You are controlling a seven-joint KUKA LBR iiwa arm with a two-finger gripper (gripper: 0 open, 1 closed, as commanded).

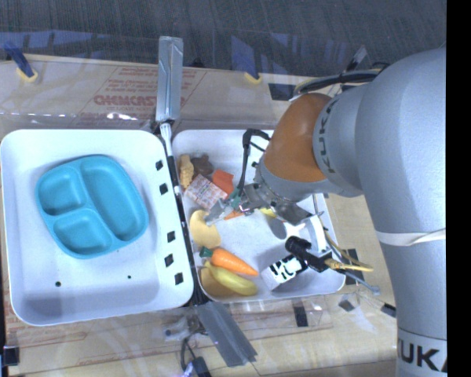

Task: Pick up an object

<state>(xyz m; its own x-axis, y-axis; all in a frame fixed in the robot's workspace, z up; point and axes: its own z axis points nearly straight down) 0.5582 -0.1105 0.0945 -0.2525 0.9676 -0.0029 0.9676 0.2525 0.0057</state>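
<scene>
**Pincer low in the right bin**

Far left of your pincer (pixel 247 201) lies the blue divided plate (pixel 92 205). Just left sits a clear packet (pixel 208 192). Below it lie carrot (pixel 234 261) and banana (pixel 228 283). You cannot tell whether it is parted.

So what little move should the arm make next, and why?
Probably a short drop straight down. The gripper hangs over the wrapped packet in the right bin, nothing visibly held yet, with the carrot and banana lying further off.
</scene>
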